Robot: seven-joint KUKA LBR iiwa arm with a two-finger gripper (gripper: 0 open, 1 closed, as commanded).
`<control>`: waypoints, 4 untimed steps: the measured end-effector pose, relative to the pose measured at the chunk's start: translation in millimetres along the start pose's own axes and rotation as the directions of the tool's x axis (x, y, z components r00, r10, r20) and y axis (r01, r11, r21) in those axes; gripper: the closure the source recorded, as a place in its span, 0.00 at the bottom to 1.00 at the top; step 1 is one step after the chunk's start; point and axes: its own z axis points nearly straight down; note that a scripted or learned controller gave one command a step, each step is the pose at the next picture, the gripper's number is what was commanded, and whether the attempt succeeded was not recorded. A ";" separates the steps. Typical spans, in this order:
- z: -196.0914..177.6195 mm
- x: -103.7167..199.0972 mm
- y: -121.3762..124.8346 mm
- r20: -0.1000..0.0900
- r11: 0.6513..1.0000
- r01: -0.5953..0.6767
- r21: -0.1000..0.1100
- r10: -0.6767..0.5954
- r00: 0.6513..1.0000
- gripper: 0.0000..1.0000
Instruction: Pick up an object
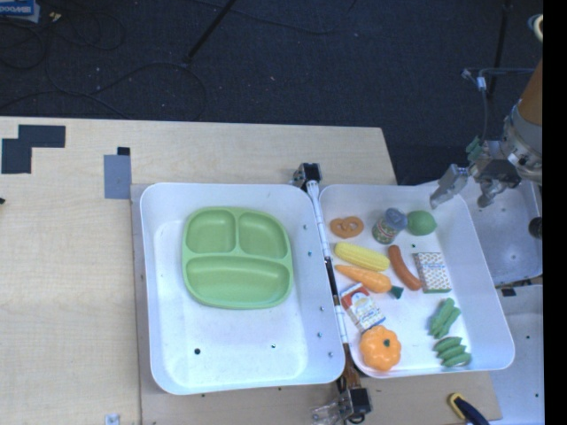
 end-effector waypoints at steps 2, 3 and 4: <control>178.1 40.5 25.2 0.000 1.000 0.001 0.001 -0.001 1.000 0.00; 169.0 40.7 25.1 -0.001 1.000 0.001 0.004 -0.001 1.000 1.00; 101.1 50.7 -32.0 -0.001 1.000 -0.003 0.003 0.003 1.000 1.00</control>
